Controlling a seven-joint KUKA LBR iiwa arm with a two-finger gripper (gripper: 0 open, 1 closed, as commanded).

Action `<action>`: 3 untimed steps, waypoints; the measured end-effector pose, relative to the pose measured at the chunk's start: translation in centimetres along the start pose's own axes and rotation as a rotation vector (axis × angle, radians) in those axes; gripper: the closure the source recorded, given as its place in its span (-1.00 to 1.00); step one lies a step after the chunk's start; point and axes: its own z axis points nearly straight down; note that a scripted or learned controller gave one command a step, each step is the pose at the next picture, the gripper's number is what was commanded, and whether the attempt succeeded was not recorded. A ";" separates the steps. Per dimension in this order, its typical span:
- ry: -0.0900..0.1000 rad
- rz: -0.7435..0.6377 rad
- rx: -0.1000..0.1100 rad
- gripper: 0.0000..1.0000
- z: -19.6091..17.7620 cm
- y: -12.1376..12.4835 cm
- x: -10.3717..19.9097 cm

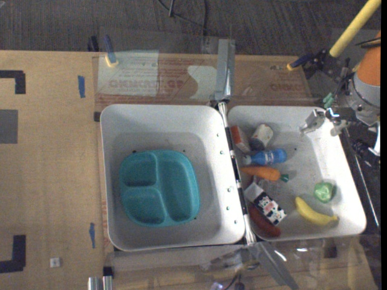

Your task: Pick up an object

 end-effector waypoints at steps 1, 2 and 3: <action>-0.001 -0.056 -0.002 -1.00 8.9 4.0 9.1; -0.002 -0.183 -0.004 -1.00 0.0 2.0 12.4; -0.002 -0.133 -0.003 -1.00 -8.6 -2.4 5.1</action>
